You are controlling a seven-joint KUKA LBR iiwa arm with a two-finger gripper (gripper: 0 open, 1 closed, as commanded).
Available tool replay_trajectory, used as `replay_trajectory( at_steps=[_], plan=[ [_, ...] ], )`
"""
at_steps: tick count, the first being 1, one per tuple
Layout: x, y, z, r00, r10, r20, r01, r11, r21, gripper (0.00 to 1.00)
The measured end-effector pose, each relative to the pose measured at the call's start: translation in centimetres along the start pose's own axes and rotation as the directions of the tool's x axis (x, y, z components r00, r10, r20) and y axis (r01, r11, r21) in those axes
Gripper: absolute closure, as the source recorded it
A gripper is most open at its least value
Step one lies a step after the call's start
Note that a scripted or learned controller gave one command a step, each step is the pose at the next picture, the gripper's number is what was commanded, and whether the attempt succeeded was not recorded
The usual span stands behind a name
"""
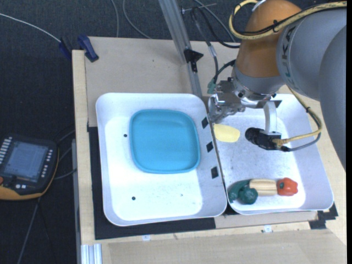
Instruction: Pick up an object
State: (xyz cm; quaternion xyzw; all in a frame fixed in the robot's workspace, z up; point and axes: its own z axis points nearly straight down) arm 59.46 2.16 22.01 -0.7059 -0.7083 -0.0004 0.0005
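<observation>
My gripper hangs over the far left part of the right bin, close to the wall between the bins. Just in front of it a pale yellow object lies on the bin floor, and whether the gripper touches it I cannot tell. Along the near edge of that bin lie a green object, a tan wooden cylinder and a red object, side by side. The arm's grey body and orange band cover the bin's far right part.
The left bin holds a blue square plate. A black fitting with a yellow cable hangs from the wrist over the right bin. A metal pole rises behind the bins. A handheld pendant lies left of the bench.
</observation>
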Motion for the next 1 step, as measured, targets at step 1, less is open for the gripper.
replay_trajectory(
  at_steps=[1],
  plan=[
    [4.42,1.00,-1.46,1.000,0.000,0.000,0.000,1.000,-0.001,1.00]
  ],
)
